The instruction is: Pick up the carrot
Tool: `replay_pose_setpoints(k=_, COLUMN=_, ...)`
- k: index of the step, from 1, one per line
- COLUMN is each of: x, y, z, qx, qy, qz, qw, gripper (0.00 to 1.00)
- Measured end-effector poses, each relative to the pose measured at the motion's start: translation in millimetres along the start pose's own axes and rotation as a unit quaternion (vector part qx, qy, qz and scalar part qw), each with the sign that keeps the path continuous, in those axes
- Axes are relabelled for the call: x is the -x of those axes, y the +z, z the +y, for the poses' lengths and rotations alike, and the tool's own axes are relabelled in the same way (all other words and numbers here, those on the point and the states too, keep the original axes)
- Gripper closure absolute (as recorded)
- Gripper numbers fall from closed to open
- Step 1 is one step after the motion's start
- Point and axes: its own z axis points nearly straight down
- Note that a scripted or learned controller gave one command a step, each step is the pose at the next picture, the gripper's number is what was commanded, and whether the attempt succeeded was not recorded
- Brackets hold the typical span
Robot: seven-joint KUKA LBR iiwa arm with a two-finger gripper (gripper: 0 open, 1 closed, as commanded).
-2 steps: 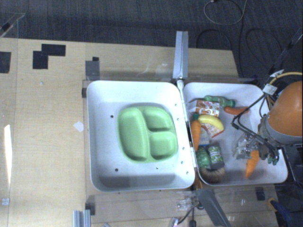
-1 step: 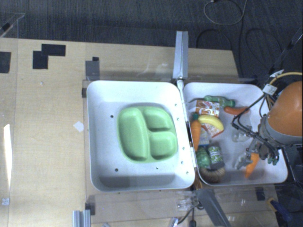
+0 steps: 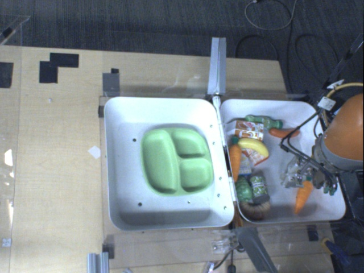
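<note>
Claw [image 3: 307,178] of the grey arm with orange band [image 3: 347,132], reaching in from the right over the right-hand shallow white bin [image 3: 335,212]; its metal parts sit at the top end of a tapered orange carrot [image 3: 302,197], but whether the fingers are spread or closed on it cannot be told from this angle. The carrot stands nearly upright in the view, its tip pointing toward the bin's near wall, in the bin's right half. A second long orange carrot [image 3: 234,161] lies along the bin's left wall. Beside it, a yellow banana [image 3: 254,148] rests on a clear packet, with an orange-and-white carton [image 3: 249,129] and a green bottle [image 3: 264,120] above it near the far wall. A small red-orange vegetable [image 3: 281,133] lies just right of the carton. A dark green can [image 3: 259,187] and a leafy green item [image 3: 244,190] sit near the front left corner. The left-hand white bin [image 3: 119,169] holds a light green three-compartment tray [image 3: 176,160]. Both bins rest on a pale wooden table [image 3: 51,164].
</note>
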Motion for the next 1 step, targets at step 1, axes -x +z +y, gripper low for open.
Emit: replay_pose_setpoints(k=1, x=8.1, y=24.9, z=-18.8, qx=-0.003, qy=0.241, qz=0.011, qw=0.9705, gripper=1.0)
